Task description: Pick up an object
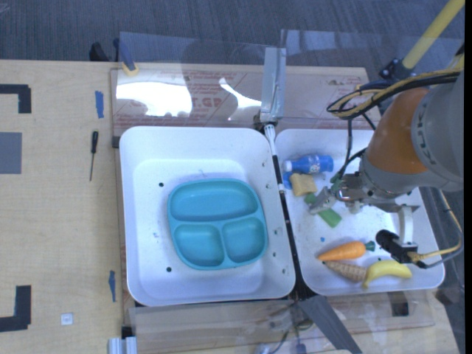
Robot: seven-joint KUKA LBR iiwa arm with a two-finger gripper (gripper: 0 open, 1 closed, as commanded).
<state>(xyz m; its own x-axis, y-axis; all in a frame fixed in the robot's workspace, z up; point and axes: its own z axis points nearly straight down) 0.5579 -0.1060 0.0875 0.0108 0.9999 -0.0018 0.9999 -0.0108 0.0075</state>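
We are looking down at a slant on a pale wooden bench (51, 234) bearing two shallow white bins side by side. The left bin (133, 198) is holding a teal divided plate (217, 223) with three compartments, lying flat near its middle. The grey arm (402, 135), with its orange band, is reaching in from the right over the right bin (306, 260). Its gripper (321, 200) is hanging low over the upper left part of that bin, pointing toward the wall between the bins. We cannot tell whether it is released or clenched, and we are not seeing anything clearly grasped in it.

The things to pick are all lying in the right bin. A blue bottle (310, 164) is lying on its side near the far edge. A yellow block (302, 185) is sitting just beside the gripper, and a small green piece (331, 217) is lying just below it. Nearer the front, an orange carrot (343, 252), a tan cone (348, 271) and a yellow banana (387, 271) are lying close together.
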